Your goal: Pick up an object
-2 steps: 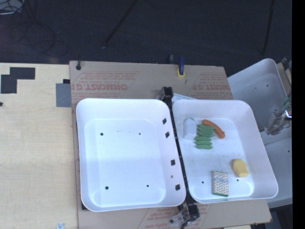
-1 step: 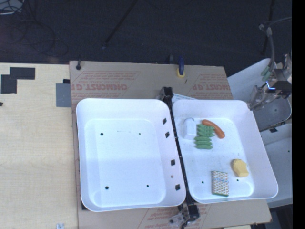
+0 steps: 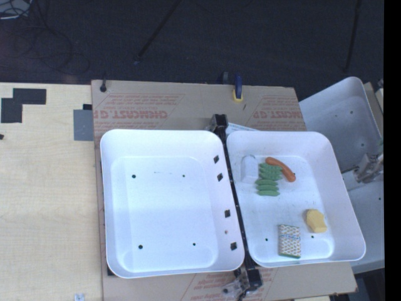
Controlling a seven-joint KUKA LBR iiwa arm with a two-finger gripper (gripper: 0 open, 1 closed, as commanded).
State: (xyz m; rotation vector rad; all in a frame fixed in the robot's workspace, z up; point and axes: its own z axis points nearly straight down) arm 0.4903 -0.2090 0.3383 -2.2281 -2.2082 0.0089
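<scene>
Viewing the right bin (image 3: 338, 168), I count four objects unlifted: sausage (image 3: 280, 168) at twelve o'clock, green pods (image 3: 269, 184), yellow piece (image 3: 316, 221), sponge (image 3: 289, 241) at six. Picking remains undone; the gripper's state I cannot tell.

Bright, even light washes the two white bins (image 3: 163, 144) almost to glare, shadows stay faint, the background is dark, and the whole picture looks slightly soft.
</scene>
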